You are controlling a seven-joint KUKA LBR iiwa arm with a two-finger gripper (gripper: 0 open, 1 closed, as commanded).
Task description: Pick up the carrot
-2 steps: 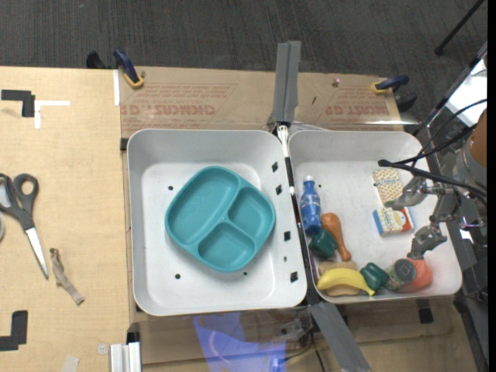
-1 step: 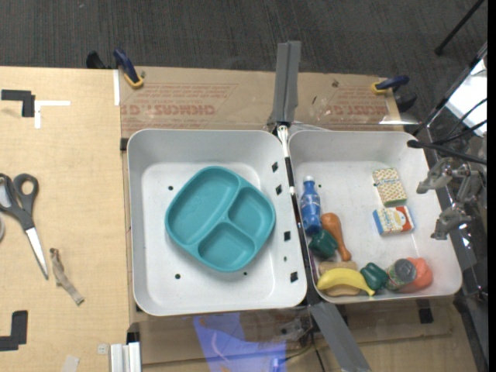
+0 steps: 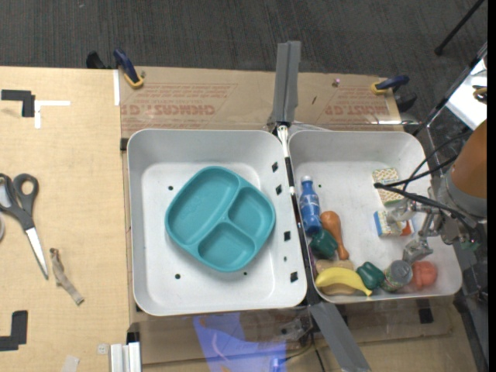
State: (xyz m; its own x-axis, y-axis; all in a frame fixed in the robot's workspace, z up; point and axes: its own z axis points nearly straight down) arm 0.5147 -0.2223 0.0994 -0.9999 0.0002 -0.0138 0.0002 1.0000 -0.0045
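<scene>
The carrot (image 3: 334,232) lies loose beside the bottle (image 3: 309,205); the gripper (image 3: 417,248) hangs apart, empty, whether open I cannot tell.

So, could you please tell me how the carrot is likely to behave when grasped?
The carrot looks like a smooth, tapered toy, so probably rigid and light. Its rounded shape may roll or slip. The blue bottle and green toy crowd it, so they might get nudged.

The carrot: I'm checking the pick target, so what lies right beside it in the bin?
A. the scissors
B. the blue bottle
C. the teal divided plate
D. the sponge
B: the carrot lies in the right bin beside the blue bottle.
</scene>
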